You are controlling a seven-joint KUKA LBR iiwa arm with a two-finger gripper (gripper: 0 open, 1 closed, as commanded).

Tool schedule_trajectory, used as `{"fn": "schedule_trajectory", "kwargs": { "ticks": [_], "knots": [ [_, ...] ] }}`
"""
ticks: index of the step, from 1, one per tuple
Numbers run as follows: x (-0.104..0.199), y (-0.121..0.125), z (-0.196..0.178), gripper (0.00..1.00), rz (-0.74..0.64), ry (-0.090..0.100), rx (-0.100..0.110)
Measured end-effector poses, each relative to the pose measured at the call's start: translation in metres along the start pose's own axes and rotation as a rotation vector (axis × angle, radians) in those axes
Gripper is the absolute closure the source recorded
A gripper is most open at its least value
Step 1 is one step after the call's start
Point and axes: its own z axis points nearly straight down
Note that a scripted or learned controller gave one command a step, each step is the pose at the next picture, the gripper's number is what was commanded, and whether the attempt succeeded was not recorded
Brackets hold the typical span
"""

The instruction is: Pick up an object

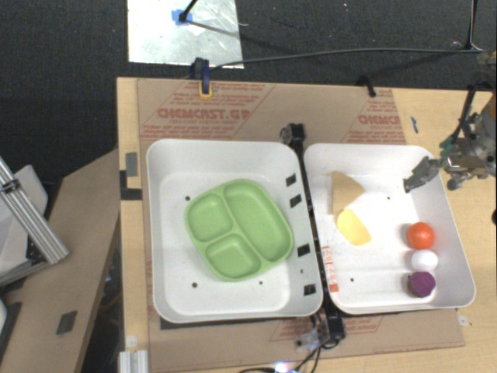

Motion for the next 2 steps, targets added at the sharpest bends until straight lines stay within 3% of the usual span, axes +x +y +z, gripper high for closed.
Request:
{"fn": "schedule_trajectory", "kwargs": {
  "ticks": [2],
  "knots": [
    [-0.01,-0.009,0.11,0.0,0.003,0.001,0.004]
  ]
}}
